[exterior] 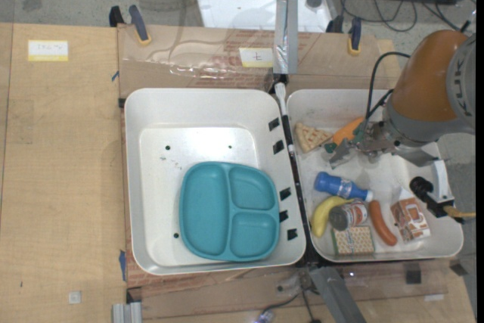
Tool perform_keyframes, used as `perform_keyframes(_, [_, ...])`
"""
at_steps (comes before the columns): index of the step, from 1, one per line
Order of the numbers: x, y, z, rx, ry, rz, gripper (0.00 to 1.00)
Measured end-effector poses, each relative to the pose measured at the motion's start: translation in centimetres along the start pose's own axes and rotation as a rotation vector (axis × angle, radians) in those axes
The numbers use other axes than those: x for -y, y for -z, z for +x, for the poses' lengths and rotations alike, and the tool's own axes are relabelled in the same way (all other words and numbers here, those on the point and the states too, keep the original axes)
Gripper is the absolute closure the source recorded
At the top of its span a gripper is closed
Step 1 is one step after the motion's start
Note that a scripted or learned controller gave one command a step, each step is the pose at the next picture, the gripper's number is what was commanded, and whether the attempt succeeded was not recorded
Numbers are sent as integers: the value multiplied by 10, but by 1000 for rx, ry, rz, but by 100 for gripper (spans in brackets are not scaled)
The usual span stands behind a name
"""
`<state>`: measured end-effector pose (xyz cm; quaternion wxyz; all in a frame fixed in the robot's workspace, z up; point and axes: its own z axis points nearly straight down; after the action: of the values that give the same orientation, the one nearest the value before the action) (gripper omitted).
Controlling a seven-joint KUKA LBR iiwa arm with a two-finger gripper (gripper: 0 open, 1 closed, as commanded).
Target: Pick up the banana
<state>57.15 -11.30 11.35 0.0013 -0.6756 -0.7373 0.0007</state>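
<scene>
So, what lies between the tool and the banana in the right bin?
In the camera view, a blue bottle lies between the tool and the banana, just above the banana's upper end. White bin floor shows on either side of it.

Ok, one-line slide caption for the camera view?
Gripper hovers in right bin, apart from banana; teal tray in left bin.

I see the wooden bench [60, 163] carrying two shallow white bins side by side. The left bin [144, 163] and right bin [454, 238] touch along their inner edges, and a paper label [48, 50] lies on the bench's far left.
</scene>
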Motion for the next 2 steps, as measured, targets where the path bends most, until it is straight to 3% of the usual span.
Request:
perform_keyframes(1, [71,83,33,0,58,-3,0])
perform_keyframes(2, [84,-21,56,2,78,-9,0])
